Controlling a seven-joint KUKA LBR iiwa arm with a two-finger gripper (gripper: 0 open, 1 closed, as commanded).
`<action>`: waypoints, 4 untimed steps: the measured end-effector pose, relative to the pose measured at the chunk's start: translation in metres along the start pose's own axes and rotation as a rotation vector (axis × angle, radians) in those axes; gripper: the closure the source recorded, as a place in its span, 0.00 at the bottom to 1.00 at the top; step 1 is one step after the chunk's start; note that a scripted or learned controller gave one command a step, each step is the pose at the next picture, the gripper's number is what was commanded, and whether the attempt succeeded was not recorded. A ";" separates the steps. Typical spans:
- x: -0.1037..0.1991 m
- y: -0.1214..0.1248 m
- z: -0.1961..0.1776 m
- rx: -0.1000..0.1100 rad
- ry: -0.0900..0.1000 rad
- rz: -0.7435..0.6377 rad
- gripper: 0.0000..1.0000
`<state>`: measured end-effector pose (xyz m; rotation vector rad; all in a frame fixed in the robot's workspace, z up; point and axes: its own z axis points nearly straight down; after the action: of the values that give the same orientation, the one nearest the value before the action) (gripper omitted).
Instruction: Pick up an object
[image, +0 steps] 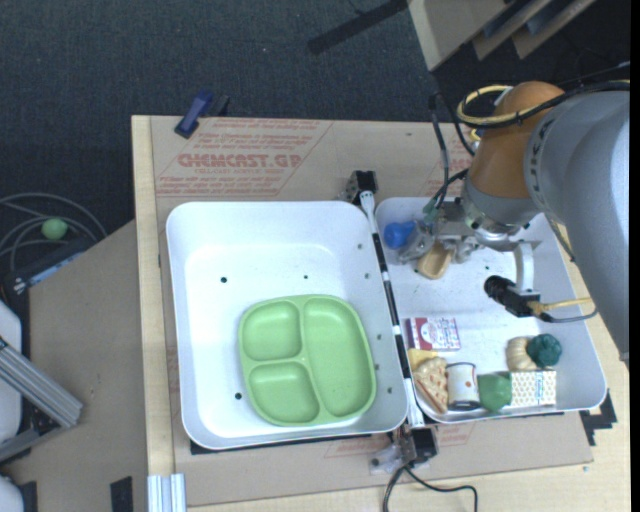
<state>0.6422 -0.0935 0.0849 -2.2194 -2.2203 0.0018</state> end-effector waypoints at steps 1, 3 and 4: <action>0.034 0.004 -0.101 -0.006 -0.001 -0.001 0.00; -0.014 -0.019 0.001 0.000 0.000 0.001 0.00; -0.003 -0.041 0.000 0.000 0.000 0.001 0.00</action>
<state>0.6013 -0.0969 0.0845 -2.2205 -2.2192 0.0014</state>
